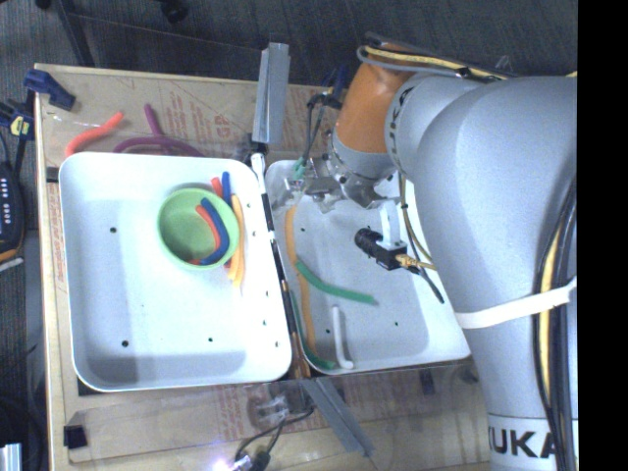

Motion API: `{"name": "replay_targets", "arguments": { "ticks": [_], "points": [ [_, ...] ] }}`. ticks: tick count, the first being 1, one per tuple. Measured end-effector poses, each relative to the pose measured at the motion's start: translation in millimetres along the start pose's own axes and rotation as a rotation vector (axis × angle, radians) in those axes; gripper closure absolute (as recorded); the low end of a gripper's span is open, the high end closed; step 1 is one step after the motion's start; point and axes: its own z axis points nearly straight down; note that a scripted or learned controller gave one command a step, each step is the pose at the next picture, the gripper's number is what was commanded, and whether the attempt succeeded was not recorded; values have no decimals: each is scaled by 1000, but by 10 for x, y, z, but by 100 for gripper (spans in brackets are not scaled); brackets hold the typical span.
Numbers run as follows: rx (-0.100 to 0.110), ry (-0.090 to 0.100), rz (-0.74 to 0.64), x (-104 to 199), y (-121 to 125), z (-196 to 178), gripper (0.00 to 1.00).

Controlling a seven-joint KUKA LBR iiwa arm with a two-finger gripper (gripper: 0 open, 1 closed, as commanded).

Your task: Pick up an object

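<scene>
The pincer (312, 186) is being held low over the right bin's (442, 337) far corner; its opening cannot be told. In that bin, a green strip (334, 285), an orange strip (302, 292) and a white piece (340, 334) are lying. In the left bin (147, 351), a green bowl (191, 226) with coloured strips (228, 226) is sitting.

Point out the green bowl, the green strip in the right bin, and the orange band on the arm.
green bowl (192, 226): camera view, on its inner floor, in the left bin.
green strip (334, 286): camera view, mid-length, lying on the right bin's floor.
orange band (365, 111): camera view, on its broad orange face above the wrist.
</scene>
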Motion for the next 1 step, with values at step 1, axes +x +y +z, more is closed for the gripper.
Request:
{"name": "replay_targets", "arguments": {
  "ticks": [1],
  "points": [
    [0,2,-2,4,4,-102,100]
  ]
}}
